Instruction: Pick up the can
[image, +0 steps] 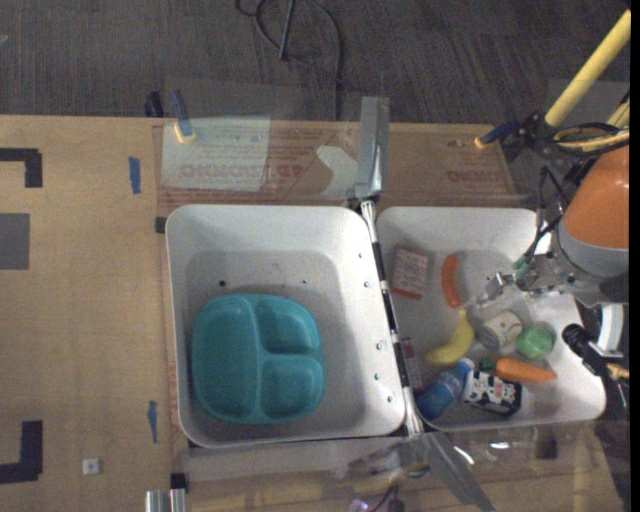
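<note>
Lying on its side in the right bin (590, 400): the can (500, 328), long axis running roughly left to right with a slight upward tilt, round end facing the camera's lower left. Pale and cream-coloured, with a red mark on the label and a dull metal rim, just beside the banana (452, 345) and near the green ball (535, 342) and carrot (525, 371). Just above the can, the gripper (512, 283), fingers apart, nothing between them.
</note>
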